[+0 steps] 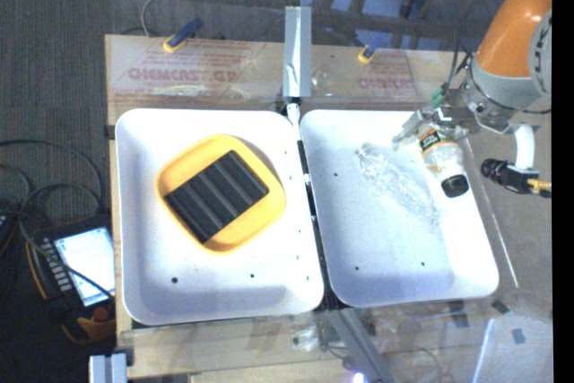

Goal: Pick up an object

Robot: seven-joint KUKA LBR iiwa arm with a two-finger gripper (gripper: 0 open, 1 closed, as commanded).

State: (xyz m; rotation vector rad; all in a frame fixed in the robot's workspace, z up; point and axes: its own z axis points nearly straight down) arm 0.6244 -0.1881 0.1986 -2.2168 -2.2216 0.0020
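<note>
Clear, crumpled plastic wrap (pixel 395 179) lies mid right bin (pixel 359 282) while my gripper (pixel 429 128) hovers over the small black-capped bottle (pixel 446 162) at the far-right wall, fingers seemingly around its upper end though I cannot tell their state, so it may slip away.

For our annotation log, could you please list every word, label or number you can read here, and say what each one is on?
Pale red lettering on the board behind the left bin: too faint to read with confidence.
Similar red lettering on the board behind the right bin: too blurred to read.
Label on the small bottle by the end effector: too small to read.
Lit screen of the device on the floor: illegible.
</note>
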